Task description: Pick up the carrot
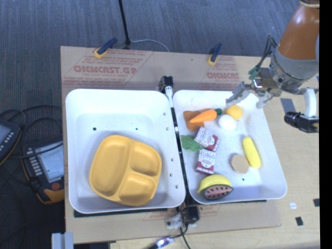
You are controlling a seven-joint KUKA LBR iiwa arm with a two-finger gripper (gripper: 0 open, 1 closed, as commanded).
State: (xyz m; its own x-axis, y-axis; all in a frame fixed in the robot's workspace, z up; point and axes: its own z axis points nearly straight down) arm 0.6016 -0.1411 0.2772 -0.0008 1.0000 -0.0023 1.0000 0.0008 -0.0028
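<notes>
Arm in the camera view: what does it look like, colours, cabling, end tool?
The arm has a rounded orange band over a grey wrist section. Below it sits a blocky metallic mount with a small green spot and thin dark cables looping beside it. The pincer is slim, grey metal, with light-coloured fingers. A white bracket with a black cylindrical part sticks out at the right.

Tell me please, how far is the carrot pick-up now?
Done: nothing yet. The orange plastic carrot lies in the right white bin, beside a white egg. In hand: the gripper hangs above the bin's far edge, carrying nothing. Left: descend, grasp, lift.
</notes>
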